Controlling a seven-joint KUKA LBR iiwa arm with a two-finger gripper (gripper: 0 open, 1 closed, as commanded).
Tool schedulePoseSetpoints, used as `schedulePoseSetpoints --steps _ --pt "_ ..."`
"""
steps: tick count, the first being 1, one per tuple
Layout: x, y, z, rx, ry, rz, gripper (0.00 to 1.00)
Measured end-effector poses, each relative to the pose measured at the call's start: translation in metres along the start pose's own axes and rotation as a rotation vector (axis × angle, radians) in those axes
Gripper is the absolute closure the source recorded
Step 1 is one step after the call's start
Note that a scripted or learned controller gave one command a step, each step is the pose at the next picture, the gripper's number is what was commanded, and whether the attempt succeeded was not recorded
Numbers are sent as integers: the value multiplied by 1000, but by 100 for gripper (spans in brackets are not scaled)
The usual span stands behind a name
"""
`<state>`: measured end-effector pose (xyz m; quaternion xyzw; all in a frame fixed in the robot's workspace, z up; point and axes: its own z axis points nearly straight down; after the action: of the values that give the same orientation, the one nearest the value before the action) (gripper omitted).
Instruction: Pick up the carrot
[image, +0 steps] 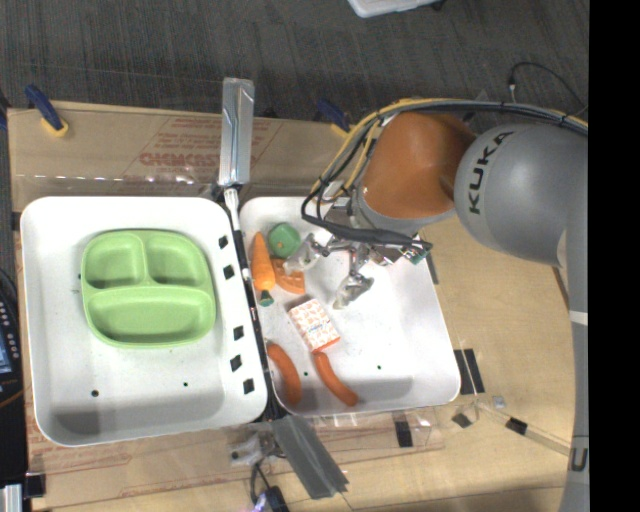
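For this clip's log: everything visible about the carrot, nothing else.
The carrot is a plain orange, smooth toy-like piece, plastic by its look, with a small green stub at its lower end. It lies flat in the right bin, lengthwise along the bin's left wall near the upper corner. A green round item and an orange wedge sit close on its right; contact is unclear. The gripper hangs apart from it, further right.

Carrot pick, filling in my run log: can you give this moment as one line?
carrot: left edge of right bin, by green item | hand: above bin middle, apart from carrot | carrot not held
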<state>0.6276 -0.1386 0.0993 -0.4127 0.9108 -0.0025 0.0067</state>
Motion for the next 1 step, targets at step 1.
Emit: schedulePoseSetpoints --steps 1 --pt "-36 -5 -37 -13 4 -583 0"
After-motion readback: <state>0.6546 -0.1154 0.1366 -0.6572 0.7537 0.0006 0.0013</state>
